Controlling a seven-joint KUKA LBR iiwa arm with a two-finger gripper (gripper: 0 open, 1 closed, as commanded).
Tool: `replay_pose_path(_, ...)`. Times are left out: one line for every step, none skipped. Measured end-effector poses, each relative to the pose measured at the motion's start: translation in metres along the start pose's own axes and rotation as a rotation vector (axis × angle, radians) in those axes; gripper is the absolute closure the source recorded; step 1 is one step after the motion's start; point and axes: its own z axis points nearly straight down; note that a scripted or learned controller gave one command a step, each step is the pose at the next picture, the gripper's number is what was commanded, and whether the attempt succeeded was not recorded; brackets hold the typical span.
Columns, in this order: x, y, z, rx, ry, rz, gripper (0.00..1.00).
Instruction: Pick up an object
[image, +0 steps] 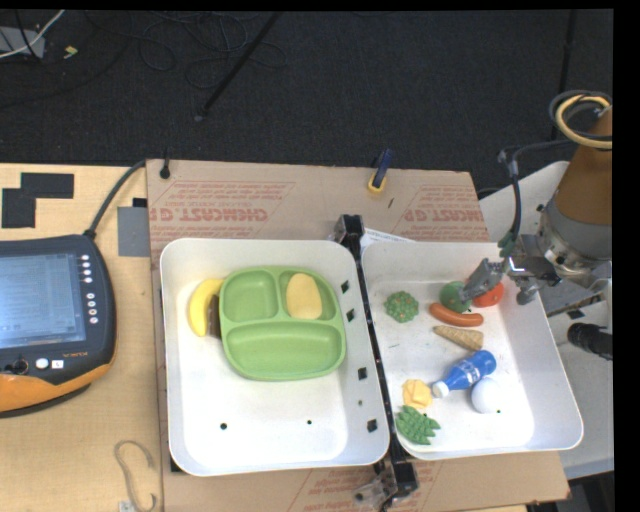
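Observation:
My gripper (505, 283) hangs over the upper right part of the right bin (555, 400), its fingers spread apart. Just under it lie a red-orange piece (490, 296) and a round green piece (453, 296); nothing is clamped between the fingers. Close by are a sausage (457, 317), a tan cone (460, 337) and a green broccoli (402, 306). Lower down sit a blue bottle (468, 372), a white egg (486, 397), a yellow piece (417, 392) and a green leaf (417, 425).
The left bin (200, 420) holds a green divided plate (282, 340) with a yellow item (304, 296) in one compartment, and a banana (203, 306) beside it. A tablet (45, 305) lies far left. A black divider (365, 330) separates the bins.

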Motion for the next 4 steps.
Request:
replay_pose_path(0.0, 0.002, -0.006, -0.012, -0.002, -0.001, 0.0)
replay_pose_path(0.006, 0.002, 0.038, -0.005, 0.0, -0.003, 0.0)
replay_pose_path(0.008, -0.008, 0.093, -0.003, 0.0, -0.002, 0.0)
replay_pose_path(0.007, -0.007, 0.129, -0.012, -0.002, 0.001, 0.0)
